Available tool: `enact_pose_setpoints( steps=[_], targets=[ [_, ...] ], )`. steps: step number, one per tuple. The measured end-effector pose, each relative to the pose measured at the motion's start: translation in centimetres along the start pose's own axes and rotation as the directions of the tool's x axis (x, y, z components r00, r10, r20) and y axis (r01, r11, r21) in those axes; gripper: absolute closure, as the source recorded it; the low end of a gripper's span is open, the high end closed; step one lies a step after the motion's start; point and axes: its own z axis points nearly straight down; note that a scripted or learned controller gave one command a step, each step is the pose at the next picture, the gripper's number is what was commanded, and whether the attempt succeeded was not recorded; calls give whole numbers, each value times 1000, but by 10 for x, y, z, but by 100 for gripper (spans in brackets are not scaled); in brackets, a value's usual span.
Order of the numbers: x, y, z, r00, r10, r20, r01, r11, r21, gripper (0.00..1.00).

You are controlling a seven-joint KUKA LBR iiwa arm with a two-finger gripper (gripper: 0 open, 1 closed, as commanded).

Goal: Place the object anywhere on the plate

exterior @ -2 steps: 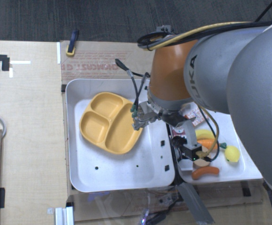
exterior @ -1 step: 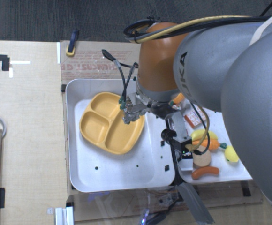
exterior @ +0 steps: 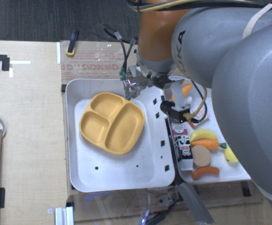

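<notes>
Presently, the yellow three-compartment plate [exterior: 111, 122] lies tilted in the left bin [exterior: 79, 172]. The gripper [exterior: 130, 89] hangs just beyond the plate's far rim; whether it is parted or closed cannot be told. Right of the plate, in the other bin [exterior: 234, 171], lie toy foods: banana [exterior: 204, 135], carrot [exterior: 206, 145], sausage [exterior: 205, 172].

We look down at a slant from above the tabletop [exterior: 23, 125], both white bins [exterior: 79, 172] close below, the arm [exterior: 230, 55] looming from our right
</notes>
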Motion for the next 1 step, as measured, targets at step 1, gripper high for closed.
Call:
enact_pose_setpoints(
  steps=[1],
  targets=[
    [72, -15, 58, 1000, 19, 0, -19, 1000, 2, 100]
  ],
)
